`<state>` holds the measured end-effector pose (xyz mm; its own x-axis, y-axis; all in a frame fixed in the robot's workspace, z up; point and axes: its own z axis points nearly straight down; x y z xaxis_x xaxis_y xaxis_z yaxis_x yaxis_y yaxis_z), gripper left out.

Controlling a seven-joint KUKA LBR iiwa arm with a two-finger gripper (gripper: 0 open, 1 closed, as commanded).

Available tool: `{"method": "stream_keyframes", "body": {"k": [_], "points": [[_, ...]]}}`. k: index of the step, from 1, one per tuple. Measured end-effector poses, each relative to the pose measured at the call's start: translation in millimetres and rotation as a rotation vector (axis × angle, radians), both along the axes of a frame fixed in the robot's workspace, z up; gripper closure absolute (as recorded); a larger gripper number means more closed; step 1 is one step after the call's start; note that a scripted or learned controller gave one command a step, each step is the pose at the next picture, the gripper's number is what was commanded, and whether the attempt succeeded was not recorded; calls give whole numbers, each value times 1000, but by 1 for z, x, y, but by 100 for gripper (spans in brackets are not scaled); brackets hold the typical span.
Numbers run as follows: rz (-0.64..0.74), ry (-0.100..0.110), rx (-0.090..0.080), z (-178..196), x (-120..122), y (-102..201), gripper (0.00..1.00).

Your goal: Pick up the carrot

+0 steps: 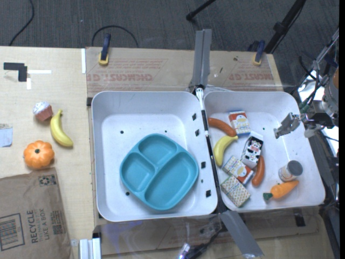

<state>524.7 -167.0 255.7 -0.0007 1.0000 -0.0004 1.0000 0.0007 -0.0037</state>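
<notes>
Camera view is showing the carrot lying in the right bin, below the gripper and a little toward the bin's near wall, its green stub pointing left and its orange body slanting up to the right. It is looking like a small toy vegetable, so I am judging it light, rigid and rather smooth; a pinch across the thick middle of the orange body, jaws crosswise to its length, is seeming safer than taking the tapered end or the stub, where it could squirt out. A small round can is sitting just above the carrot, between it and the gripper, so a descent is needing to clear that. Further left of the gripper are lying a sausage, a small milk carton, a yellow banana, another sausage and a few little boxes. The gripper is hanging over the bin's upper right part with nothing between its fingers; whether they are apart or together I cannot tell. Beyond, the left bin is holding a blue divided plate.
</notes>
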Motion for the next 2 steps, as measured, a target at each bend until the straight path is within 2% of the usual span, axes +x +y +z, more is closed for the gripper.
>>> {"method": "stream_keyframes", "body": {"k": [1,2], "points": [[-129,0,0,-42,-1,-54,0],[255,-3,2,-165,-47,-37,0]]}}
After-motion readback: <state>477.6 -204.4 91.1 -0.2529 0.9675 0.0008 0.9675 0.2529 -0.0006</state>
